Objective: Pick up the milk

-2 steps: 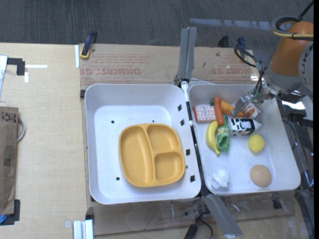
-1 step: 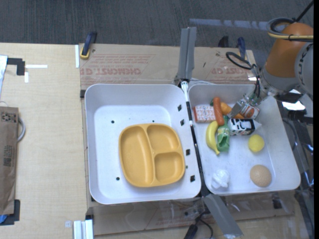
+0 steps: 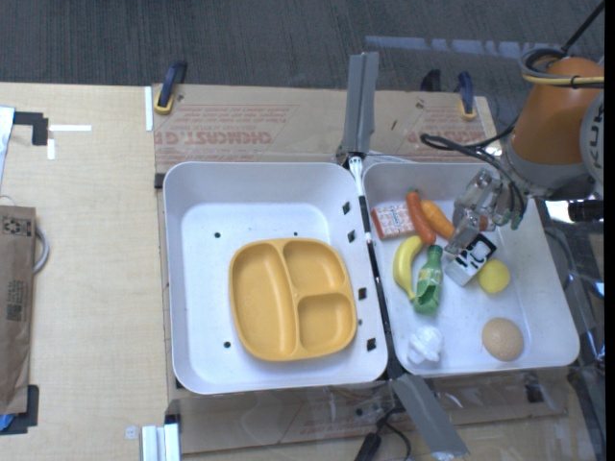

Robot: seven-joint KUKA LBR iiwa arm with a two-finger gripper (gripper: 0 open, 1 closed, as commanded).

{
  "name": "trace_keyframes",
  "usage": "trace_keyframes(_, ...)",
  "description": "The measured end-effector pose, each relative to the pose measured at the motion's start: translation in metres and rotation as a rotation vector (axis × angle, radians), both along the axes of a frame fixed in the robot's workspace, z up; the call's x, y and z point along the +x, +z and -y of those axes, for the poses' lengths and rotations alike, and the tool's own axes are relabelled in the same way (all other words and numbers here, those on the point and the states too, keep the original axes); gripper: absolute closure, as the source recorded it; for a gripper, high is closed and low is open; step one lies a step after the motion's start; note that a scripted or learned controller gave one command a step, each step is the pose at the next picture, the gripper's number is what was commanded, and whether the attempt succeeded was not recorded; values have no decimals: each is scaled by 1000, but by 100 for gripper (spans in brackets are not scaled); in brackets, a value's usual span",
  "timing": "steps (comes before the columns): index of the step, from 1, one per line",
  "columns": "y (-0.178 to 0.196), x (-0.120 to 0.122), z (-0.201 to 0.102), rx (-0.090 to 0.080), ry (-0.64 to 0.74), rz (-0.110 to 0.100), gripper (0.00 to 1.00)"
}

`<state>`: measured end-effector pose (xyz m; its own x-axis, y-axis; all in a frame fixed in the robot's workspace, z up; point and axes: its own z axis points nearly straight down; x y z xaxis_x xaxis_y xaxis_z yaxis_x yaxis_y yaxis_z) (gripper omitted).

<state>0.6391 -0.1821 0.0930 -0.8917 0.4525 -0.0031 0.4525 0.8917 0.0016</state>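
Milk (image 3: 472,255) is what we are taking the small white carton with dark print to be, lying tilted in the right bin (image 3: 554,286), just beside the yellow lemon (image 3: 494,277) and close to the green bottle (image 3: 429,279).

From the overhead camera, we are seeing the pincer (image 3: 477,221) hanging right over the carton's upper end, seemingly touching it, but we cannot tell whether it is parted, closed or gripping; the wrist is hiding that. We are judging the step in hand to be the grasp itself.

To do it well, we are thinking the pincer should straddle the carton's narrow sides, squarely rather than at a corner, since a tilted box may slip or pivot. The lemon and bottle are crowding either side, so we are favouring a straight, gentle descent. The banana (image 3: 407,260), carrot (image 3: 430,217) and egg-like ball (image 3: 502,338) are lying clear of that path.
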Motion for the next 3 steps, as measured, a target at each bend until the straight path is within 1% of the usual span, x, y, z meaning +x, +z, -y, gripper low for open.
trace_keyframes(1, 0, 0, 0, 0, 0, 0, 0)
trace_keyframes(2, 38, -57, -23, 1, -249, -3, 0)
trace_keyframes(3, 56, -122, 28, 0, -40, -3, 0)
